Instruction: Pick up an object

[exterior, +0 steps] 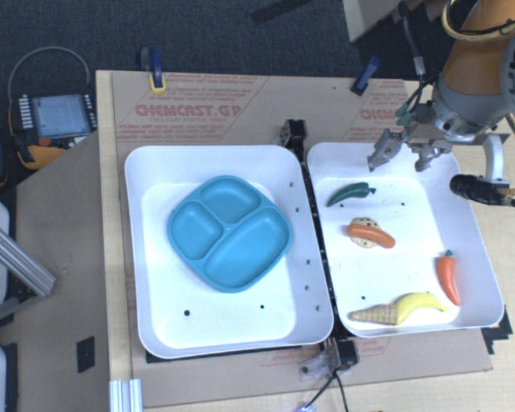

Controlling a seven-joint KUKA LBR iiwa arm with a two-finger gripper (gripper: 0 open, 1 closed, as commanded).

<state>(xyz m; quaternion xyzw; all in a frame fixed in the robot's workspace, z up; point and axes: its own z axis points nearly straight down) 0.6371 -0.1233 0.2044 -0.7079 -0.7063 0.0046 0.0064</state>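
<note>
Toy food lies scattered in the right bin [476, 230]; to its left you see a blue divided plate [230, 243] in the left bin [142, 230]. Moving right: a green pepper [350, 193], a hot dog [371, 233], an ice-cream cone [373, 316] touching a banana [422, 305], then a carrot [447, 279]. Your gripper [405, 153] hovers at the bin's far rim, fingers spread, holding nothing. Risk, as you judge it: descending here, the fingers could strike the rim or close beside the pepper on bare floor.
</note>
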